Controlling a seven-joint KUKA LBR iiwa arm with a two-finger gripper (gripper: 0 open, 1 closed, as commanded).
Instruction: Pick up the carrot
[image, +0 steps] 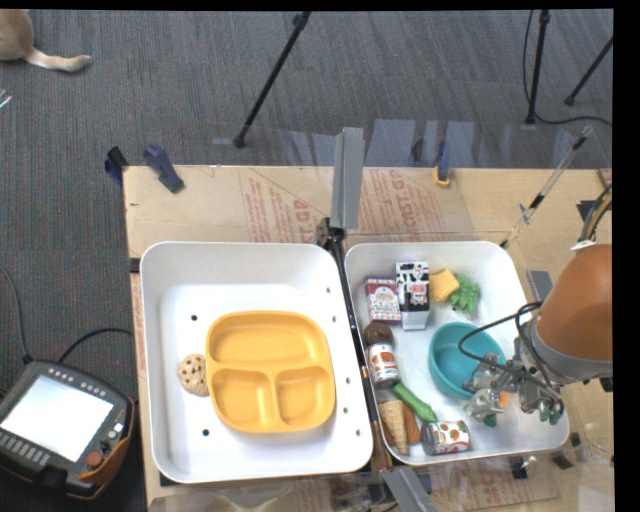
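Hovering low in the right bin (497, 252), gripper (512, 397) sat over the carrot (504, 398) (orange sliver, axis hidden), bowl (452, 368) just left; grip state untellable.

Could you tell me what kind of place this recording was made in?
Probably a robotics lab. A plywood bench bears two white bins of toy food, tripod legs stand on grey carpet, and a teach pendant lies on the floor beside the bench.

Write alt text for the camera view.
The gripper hangs low over the right bin, beside a teal bowl and amid toy groceries. The left bin holds a yellow tray and a cookie.
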